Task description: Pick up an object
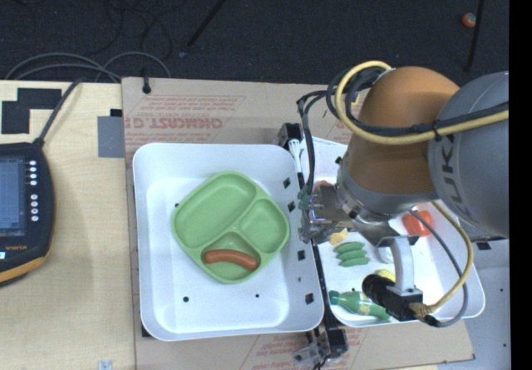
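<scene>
My gripper [312,222] hangs low over the left edge of the right bin [474,298], under the orange wrist, and most of it is hidden by the arm. Just right of it lie a small yellow piece [337,237] and a green pea pod [351,254]. A green toy with a yellow tip [352,303] lies near the bin's front edge. An orange-red piece [419,221] peeks out beside the arm. No object shows held in the gripper.
The left bin [158,277] holds a green divided plate [229,214] with a brown sausage [231,258] in its front compartment. The wall between the two bins runs right beside the gripper. A black tablet [21,202] lies on the bench at far left.
</scene>
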Motion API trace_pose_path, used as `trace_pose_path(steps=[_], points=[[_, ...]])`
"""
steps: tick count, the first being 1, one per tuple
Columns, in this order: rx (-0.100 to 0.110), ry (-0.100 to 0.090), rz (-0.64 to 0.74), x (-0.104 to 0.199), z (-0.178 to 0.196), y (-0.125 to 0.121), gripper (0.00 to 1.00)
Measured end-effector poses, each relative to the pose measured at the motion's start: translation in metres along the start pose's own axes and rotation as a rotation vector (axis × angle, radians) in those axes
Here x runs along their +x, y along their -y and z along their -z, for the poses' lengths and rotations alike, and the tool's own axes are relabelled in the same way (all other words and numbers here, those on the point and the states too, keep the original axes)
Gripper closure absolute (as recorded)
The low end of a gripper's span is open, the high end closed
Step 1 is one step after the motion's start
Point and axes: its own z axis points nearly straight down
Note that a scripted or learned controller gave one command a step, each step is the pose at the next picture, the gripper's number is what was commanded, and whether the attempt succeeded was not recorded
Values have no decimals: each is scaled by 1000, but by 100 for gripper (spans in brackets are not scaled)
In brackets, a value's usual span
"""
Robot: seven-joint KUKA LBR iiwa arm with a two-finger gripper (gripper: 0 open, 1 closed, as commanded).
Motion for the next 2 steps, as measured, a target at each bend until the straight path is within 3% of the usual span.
trace_pose_path(steps=[1, 2], points=[[0, -1, 4, 47, 71, 0, 100], [-2, 3, -8, -26, 142, 0, 100]])
